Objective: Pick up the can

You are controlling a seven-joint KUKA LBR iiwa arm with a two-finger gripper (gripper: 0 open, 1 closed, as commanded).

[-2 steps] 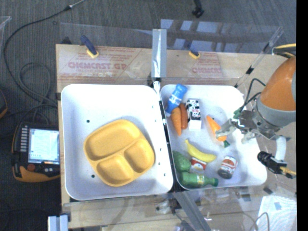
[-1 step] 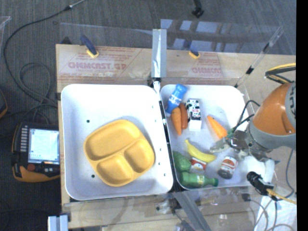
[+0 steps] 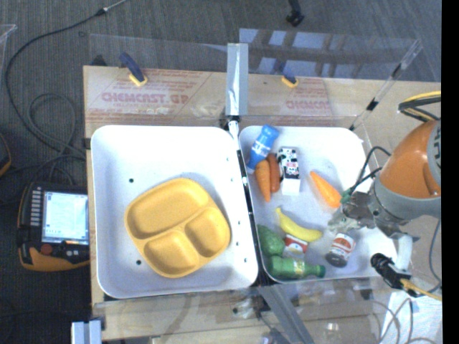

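Can [image 3: 342, 247], a small one with a red-and-white label, sits near the front right of the right bin [image 3: 358, 143], directly under the tool [image 3: 351, 219], which hangs at its upper end; whether the tool is released or clenched cannot be told from this slanted view, and nothing shows the can between its fingers. The can appears tilted, its long axis running from a dark lower end toward a top that leans up and right, toward the arm. A tilted, round body could roll or squirt out if the closing comes off-centre. Just left lie a banana [image 3: 297, 227] and a green bottle [image 3: 297, 268], near enough to be nudged. Further back sit an orange carrot [image 3: 326, 189], a second carrot [image 3: 265, 179] and a blue bottle [image 3: 262, 145]. The left bin [image 3: 115, 149] holds a yellow tray [image 3: 178, 225].
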